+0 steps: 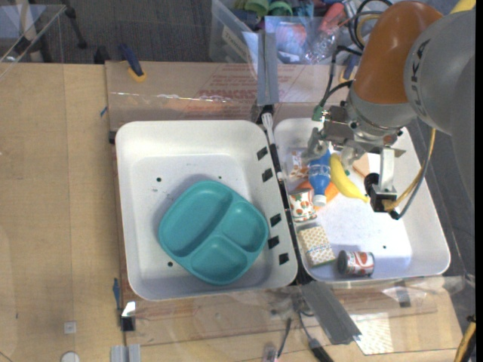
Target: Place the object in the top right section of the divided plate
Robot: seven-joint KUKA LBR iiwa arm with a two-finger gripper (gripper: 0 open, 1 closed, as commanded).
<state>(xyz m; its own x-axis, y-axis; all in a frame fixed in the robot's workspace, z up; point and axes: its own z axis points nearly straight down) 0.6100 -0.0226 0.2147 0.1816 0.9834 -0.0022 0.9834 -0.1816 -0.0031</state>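
Observation:
A teal divided plate (213, 232) lies in the left bin (143, 164), tilted so that its corners point up and down the view. The arm reaches in from the right, and its gripper (334, 151) hangs low over the back of the right bin (423, 240). Directly under and beside it lie a yellow banana (345, 182) and a blue bottle (320, 173) with an orange cap. The wrist hides the items right beneath it.
The right bin also holds a small patterned carton (302, 204), a checkered box (316, 245) and a red and white can (356, 262) near the front. A black-tabbed divider (273, 194) separates the bins. A clear tub of toys (302, 6) stands behind.

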